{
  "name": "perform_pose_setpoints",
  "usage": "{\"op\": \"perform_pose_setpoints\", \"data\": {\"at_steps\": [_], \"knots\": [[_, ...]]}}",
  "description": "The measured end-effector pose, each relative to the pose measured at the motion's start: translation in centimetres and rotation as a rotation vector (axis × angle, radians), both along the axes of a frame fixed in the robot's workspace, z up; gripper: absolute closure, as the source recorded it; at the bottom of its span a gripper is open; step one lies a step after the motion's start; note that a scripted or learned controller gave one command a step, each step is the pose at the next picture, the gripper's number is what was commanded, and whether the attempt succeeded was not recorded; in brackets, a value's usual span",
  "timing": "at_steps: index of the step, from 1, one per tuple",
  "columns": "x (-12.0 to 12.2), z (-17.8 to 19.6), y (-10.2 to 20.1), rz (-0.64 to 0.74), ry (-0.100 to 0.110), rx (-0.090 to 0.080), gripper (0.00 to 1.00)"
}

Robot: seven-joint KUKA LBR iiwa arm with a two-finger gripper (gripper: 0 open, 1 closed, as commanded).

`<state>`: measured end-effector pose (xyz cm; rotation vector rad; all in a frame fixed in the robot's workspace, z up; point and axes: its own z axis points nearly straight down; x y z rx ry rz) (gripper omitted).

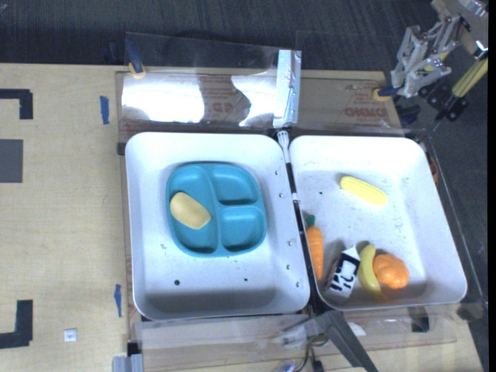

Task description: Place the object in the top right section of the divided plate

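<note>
Two bins sit below the gripper (418, 60), parked high at upper right (whether its jaws are parted I cannot tell). A yellow object (189, 209) lies in the blue divided plate's (232, 242) left section; its top right section (235, 186) is bare, so picking seems next.

Two shallow white bins sit side by side on the wooden counter (62, 231). The left bin (147, 277) holds a blue divided plate (232, 227) near its centre, and a yellow oval object (189, 209) lies in the plate's large left section. In the right bin (434, 231), a yellow corn cob (363, 191) lies toward the upper middle. Along the bin's left wall lies a carrot (315, 253). At lower centre a black-and-white carton (343, 273) stands just beside a banana (368, 270), which touches an orange fruit (391, 271). The end effector (422, 56) hangs in the upper right corner of the frame, beyond the bins, above the dark floor (232, 6).
</note>
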<state>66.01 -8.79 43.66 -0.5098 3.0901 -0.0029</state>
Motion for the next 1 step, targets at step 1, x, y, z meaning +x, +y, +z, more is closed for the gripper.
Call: {"op": "perform_pose_setpoints", "data": {"at_steps": [1], "knots": [[0.22,-0.01,-5.84,0.368,0.000,-0.003,1.00]]}}
